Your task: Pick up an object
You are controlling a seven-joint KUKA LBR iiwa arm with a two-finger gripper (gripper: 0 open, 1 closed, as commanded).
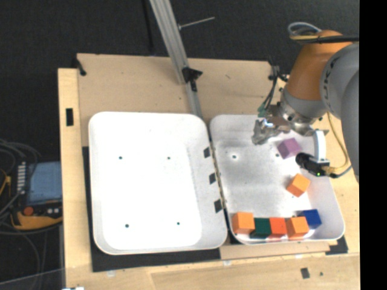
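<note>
Dark carpet surrounded a pale wooden bench [121, 83] that carried two shallow white bins side by side, the left bin [148, 180] and the right bin [242, 180]. At the far side of the right bin hung the tool [261, 132], low over the floor of the bin; whether it was open or closed could not be told, and nothing showed in its grasp. Just right of it lay a purple block [288, 147], the closest candidate. Nearer sat an orange block [297, 185] alone, and along the near wall a tight row: orange, green, orange, orange and a blue block [311, 217]. These looked small, rigid and light, probably smooth-faced, so a squeeze across two opposite flat faces should hold; the loose ones offered clearance, the packed row little.
</note>
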